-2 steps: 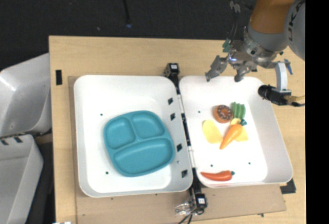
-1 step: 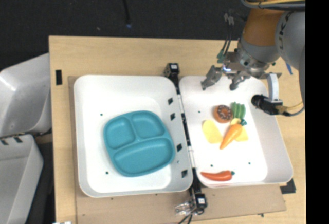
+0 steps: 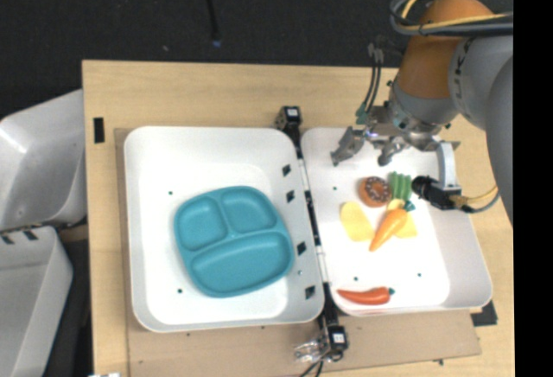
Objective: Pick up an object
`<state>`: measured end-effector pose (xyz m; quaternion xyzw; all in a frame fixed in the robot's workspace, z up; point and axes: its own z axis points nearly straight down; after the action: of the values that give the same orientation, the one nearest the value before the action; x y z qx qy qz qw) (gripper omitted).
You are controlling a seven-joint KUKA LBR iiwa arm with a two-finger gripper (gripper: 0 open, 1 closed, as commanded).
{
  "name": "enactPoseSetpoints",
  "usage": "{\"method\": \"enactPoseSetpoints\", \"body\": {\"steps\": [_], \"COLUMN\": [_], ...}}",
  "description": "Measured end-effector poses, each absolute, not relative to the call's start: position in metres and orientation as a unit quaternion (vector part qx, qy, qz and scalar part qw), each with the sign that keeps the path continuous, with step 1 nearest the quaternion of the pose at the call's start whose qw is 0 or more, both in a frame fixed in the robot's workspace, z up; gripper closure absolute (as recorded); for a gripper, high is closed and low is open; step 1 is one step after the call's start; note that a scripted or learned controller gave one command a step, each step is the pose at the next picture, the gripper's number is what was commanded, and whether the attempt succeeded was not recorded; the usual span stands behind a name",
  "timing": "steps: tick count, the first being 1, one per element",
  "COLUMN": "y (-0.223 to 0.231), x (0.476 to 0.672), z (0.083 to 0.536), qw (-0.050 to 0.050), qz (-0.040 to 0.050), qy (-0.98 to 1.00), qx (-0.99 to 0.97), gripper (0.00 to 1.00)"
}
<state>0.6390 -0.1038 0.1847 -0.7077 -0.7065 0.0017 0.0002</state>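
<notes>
Wooden bench [image 3: 199, 90], left bin [image 3: 147, 297] with blue tray [image 3: 232, 239], right bin [image 3: 449, 280] with carrot [image 3: 388, 226], chili [image 3: 365, 296], gripper [image 3: 367, 155] spread apart above

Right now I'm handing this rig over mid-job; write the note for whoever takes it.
Gripper: open, holding nothing, over the far end of the right bin, above the toys.
Right bin: donut, carrot, yellow piece beside the carrot, red chili at the near edge.
Left bin: blue tray.
Done: nothing picked yet.
Left: lower onto one toy, close, lift. The donut looks nearest to the gripper.
</notes>
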Motion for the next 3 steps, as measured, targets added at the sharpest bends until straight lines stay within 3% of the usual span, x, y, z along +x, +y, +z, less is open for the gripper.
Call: {"method": "enactPoseSetpoints", "body": {"steps": [1,2,3], "y": [-0.106,-0.107,-0.11], "x": [0.641,0.642,0.65], "z": [0.143,0.157,0.22], "qw": [0.0,-0.002,-0.004], "qz": [0.0015,-0.0006,-0.0023], "qy": [-0.705,-0.705,-0.707], "qx": [-0.709,-0.71,-0.707], "gripper": [0.0,1.0,1.0]}}
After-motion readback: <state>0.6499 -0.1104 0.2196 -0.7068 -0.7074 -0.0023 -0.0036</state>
